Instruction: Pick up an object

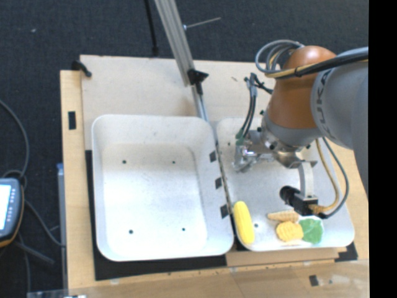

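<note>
Under the wrist (288,138), the jaws hang over the right bin (338,225); parted or clenched, I cannot tell. Toward the camera from them, a yellow cob (243,222), tan pieces (288,231) and a green piece (312,231) huddle against the near wall, so a pick likely means reaching there.

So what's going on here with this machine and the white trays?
A robot arm reaches in from the right and hangs over the right-hand bin; its job is to pick something up. I see nothing in its grasp at this moment. Along that bin's near edge lie a long yellow piece, a small orange-yellow piece, a round yellow piece and a green piece, all lying apart from the arm's tip, which sits further back in the bin.
</note>
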`<act>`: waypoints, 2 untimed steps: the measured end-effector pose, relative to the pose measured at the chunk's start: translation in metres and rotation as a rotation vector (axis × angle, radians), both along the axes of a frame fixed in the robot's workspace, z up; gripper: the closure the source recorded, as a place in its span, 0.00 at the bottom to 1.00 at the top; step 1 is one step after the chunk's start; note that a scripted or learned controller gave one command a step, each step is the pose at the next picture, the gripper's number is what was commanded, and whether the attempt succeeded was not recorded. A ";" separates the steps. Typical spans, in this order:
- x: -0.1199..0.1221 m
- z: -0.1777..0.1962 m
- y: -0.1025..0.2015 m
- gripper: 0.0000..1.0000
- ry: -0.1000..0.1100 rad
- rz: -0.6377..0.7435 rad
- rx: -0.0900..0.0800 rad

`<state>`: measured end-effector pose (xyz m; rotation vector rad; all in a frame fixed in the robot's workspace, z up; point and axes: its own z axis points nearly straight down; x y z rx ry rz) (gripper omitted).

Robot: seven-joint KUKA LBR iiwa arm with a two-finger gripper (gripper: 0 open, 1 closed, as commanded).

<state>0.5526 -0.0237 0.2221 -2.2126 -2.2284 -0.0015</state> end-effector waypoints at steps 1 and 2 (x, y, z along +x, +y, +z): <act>0.020 -0.001 0.058 1.00 -0.002 0.001 0.000; 0.043 0.013 0.108 1.00 -0.004 0.000 0.000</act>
